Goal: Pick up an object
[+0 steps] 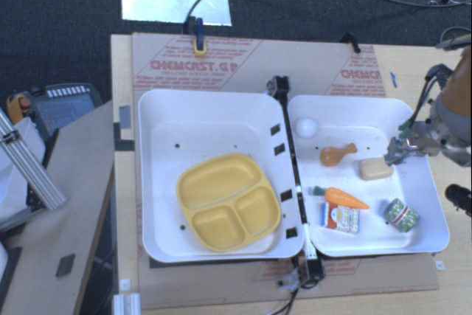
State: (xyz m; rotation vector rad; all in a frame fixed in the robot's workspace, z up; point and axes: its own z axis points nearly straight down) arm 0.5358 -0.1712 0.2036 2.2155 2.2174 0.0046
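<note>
the claw, its opening impossible to tell here, hovers just beside the pale beige soap-like block, so it should descend straight and centred over it.

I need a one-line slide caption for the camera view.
Gripper beside beige block in right bin; yellow tray in left bin.
</note>
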